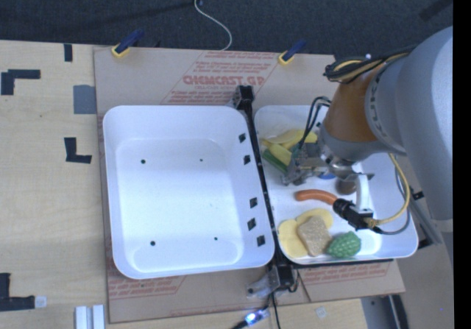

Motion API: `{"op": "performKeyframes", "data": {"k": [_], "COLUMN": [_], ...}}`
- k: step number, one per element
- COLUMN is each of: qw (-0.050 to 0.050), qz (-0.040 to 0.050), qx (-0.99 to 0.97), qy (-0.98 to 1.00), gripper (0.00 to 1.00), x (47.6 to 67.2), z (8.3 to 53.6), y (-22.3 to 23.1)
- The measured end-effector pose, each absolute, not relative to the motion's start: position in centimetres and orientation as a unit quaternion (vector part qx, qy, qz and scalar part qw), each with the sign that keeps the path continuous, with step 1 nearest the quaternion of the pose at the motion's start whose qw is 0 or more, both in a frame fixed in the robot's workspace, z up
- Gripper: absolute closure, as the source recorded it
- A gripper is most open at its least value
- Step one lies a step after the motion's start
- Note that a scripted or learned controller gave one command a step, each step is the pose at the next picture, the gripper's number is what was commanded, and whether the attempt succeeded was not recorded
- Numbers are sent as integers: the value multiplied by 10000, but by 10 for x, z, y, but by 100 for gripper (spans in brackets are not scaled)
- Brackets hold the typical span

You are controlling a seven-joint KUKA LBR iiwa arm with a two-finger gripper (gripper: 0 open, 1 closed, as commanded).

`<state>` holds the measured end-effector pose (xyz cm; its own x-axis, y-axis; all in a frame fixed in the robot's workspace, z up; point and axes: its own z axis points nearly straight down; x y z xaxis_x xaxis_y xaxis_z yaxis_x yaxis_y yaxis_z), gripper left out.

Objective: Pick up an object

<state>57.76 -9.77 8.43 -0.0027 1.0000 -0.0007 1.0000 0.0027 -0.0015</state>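
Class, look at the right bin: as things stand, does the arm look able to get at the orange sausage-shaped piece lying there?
Probably yes. The orange sausage-shaped piece lies bare on the floor of the right bin, nothing on top of it. The gripper hangs just above and beside it, and the brown slice lies apart, nearer the camera.

red "chemcast gp" print, upside down, on cardboard sheet (221,73).

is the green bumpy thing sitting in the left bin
No, the green bumpy thing lies in the right bin, at its near edge beside the tan slice.
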Motion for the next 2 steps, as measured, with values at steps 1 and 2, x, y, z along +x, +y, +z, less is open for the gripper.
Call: {"op": "performKeyframes", "data": {"k": [1, 2], "qw": [9, -3], "qz": [5, -2], "qx": [-7063, -7081], "qy": [-7079, -7061], "gripper": [100, 100], "x": [605, 551], "z": [84, 86], "y": [-95, -129]}}
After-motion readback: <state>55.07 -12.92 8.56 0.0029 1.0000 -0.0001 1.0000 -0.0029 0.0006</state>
